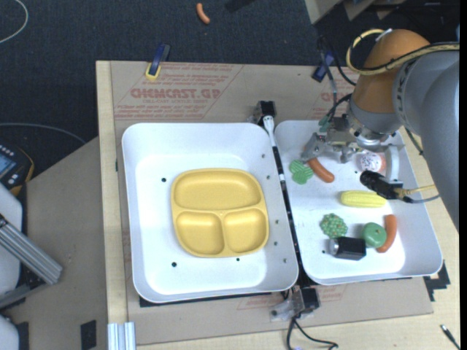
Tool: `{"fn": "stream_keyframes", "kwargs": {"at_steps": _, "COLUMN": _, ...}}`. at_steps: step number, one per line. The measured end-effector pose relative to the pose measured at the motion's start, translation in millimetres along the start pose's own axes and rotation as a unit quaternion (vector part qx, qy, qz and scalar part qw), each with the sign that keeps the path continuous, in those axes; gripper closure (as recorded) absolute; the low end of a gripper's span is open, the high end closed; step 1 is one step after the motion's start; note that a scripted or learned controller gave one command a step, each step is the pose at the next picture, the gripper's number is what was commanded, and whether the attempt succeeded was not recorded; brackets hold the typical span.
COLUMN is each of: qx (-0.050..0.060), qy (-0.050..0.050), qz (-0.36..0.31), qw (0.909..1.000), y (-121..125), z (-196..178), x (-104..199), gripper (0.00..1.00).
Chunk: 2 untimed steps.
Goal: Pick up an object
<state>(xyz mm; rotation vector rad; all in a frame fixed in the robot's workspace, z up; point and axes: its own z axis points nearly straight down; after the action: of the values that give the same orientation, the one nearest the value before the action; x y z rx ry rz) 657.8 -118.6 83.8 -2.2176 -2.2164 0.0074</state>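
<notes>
Left bin point(146, 195) with yellow tray point(219, 211) (corn point(362, 199) in right bin point(365, 272))

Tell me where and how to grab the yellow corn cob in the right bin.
Take the corn cob at its middle, from straight above, closing across its width. It lies flat, lengthwise left to right in the view, with bare right bin floor along both long sides; its tapered ends would likely slip.
</notes>
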Motion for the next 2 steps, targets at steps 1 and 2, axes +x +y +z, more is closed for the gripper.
{"fn": "stream_keyframes", "kwargs": {"at_steps": 1, "qx": -0.003, "qy": 0.000, "qz": 0.000, "qw": 1.0000, "y": 0, "z": -1, "x": 0, "gripper": 0.00}}
{"fn": "stream_keyframes", "kwargs": {"at_steps": 2, "qx": -0.004, "qy": -0.001, "qz": 0.000, "qw": 1.0000, "y": 1, "z": -12, "x": 0, "gripper": 1.00}}
